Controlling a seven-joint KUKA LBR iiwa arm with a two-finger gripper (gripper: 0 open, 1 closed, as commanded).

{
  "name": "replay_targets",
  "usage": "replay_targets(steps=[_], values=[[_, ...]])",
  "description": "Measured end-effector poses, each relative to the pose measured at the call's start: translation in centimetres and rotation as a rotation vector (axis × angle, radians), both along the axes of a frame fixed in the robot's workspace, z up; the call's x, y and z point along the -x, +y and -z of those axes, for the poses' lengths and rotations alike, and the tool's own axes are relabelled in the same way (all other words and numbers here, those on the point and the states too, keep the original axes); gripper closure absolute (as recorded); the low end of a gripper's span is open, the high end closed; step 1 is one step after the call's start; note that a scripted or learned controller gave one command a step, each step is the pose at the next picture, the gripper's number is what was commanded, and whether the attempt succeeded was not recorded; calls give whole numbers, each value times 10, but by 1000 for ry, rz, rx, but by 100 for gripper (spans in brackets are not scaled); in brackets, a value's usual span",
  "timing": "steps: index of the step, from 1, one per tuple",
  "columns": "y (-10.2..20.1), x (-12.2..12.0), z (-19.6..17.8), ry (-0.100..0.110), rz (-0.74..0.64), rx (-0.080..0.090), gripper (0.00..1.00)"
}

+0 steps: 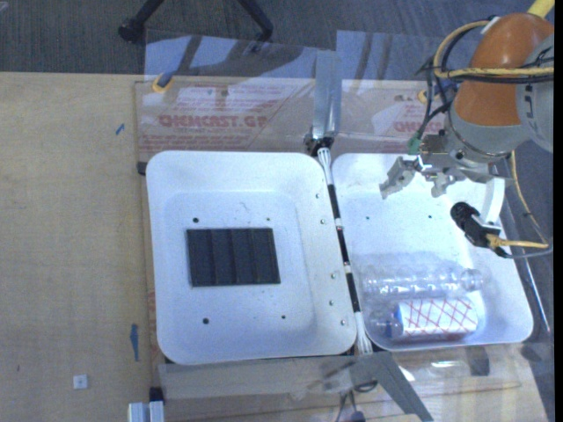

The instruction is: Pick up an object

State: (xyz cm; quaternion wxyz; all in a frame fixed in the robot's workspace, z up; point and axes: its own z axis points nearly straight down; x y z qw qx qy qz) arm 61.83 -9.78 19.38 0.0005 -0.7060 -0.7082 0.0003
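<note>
The arm (pixel 501 69) is seen reaching in from the right, its orange band high above the right bin (pixel 519 323). The gripper (pixel 420 172) is held over the far part of that bin, above bare white floor. Its fingers (pixel 395 176) are seen spread apart, and nothing is caught between them. A clear plastic bottle (pixel 422 281) is laid on its side in the near part of the right bin, well apart from the gripper. A red-and-white patterned pack (pixel 437 316) is set just beside it, against the near wall. In the left bin (pixel 167 178) a dark ribbed slab (pixel 233 256) is laid flat near the middle. A clear panel (pixel 229 117) with red lettering is stood behind both bins.
</note>
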Motion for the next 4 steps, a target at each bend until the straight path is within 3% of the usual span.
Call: replay_targets(steps=[1,2,3,4], values=[[-43,47,35,1,124,0,0],[-83,101,35,1,152,0,0],[-22,136,105,-13,-99,3,0],[-47,106,60,-9,-22,2,0]])
